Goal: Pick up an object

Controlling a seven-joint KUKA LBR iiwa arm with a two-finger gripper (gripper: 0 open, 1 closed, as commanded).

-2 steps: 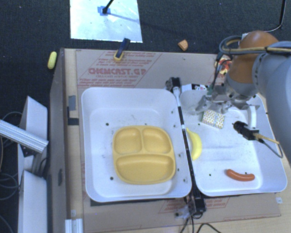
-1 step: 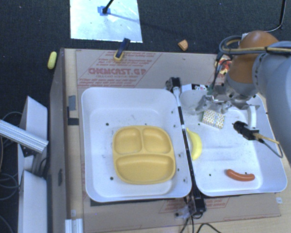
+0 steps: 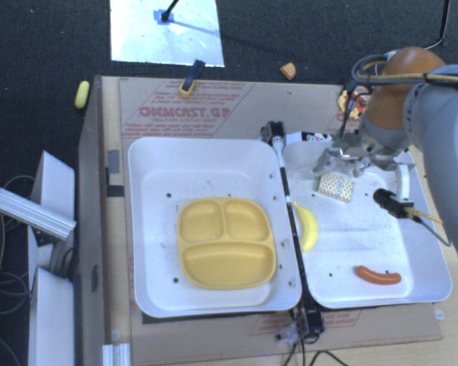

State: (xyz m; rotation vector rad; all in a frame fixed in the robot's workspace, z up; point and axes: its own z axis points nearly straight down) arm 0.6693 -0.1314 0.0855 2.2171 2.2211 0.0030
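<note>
From above, the gripper point(image 3: 340, 161) hangs low over the far side of the right bin point(image 3: 431, 277), just above a small patterned packet point(image 3: 336, 187); whether it is parted or closed cannot be told. A hot dog point(image 3: 378, 275) lies near the front wall and a yellow banana-like piece point(image 3: 306, 228) hugs the divider. The yellow divided plate point(image 3: 226, 242) sits in the left bin point(image 3: 149, 204). The flat packet may slip away under a closing grasp. The board point(image 3: 206, 105) behind reads "CHEMCAST GP".

Yellow peg point(image 3: 82, 94); orange block point(image 3: 288, 71)
</note>
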